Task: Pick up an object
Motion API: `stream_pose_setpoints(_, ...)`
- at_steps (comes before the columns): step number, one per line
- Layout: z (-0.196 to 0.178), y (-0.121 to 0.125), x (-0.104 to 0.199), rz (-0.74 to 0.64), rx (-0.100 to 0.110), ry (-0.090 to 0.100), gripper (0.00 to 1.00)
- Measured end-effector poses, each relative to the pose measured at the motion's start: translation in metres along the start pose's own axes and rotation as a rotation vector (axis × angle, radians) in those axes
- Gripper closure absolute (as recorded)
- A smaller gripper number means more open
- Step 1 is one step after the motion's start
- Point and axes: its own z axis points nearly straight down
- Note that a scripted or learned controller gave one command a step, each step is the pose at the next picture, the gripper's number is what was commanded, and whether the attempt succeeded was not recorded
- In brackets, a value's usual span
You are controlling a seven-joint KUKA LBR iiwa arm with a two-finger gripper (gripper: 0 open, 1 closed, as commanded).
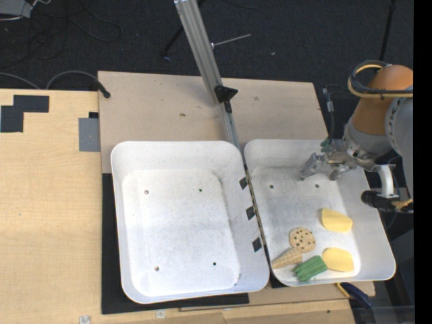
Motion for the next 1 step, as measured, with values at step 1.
stream_pose_setpoints(1, -0.0150, 0.0020, -0.0002, -0.004, -0.006, -0.003, 1.00)
